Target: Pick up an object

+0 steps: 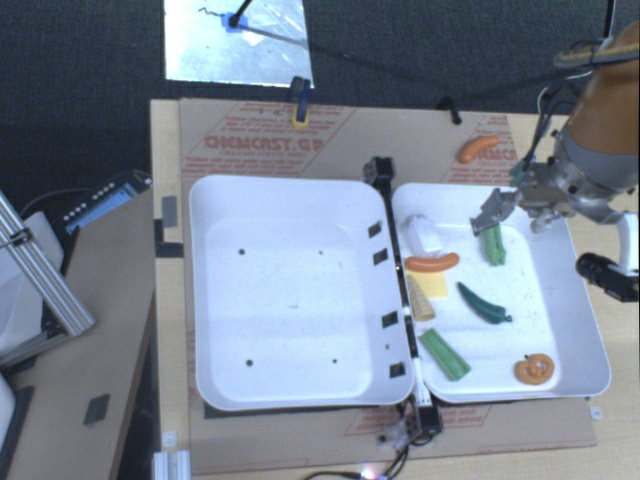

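The right bin [580,303] holds several small items. Among them are a white cylinder [425,236], an orange sausage [432,262], a yellow block [428,286], a dark green pepper [483,303], a green stick [444,354], an orange ring [535,369] and a light green piece [495,246]. My gripper [518,214] hangs over the bin's far right part, open, with its fingers spread. The left fingertip [489,214] is just above the light green piece. Nothing sits between the fingers.
The left bin [215,268] lies beside the right one, with a black hinge strip [395,268] between them. A second orange sausage [478,149] rests on the board behind the right bin. A black part [605,273] sticks in at the right edge.
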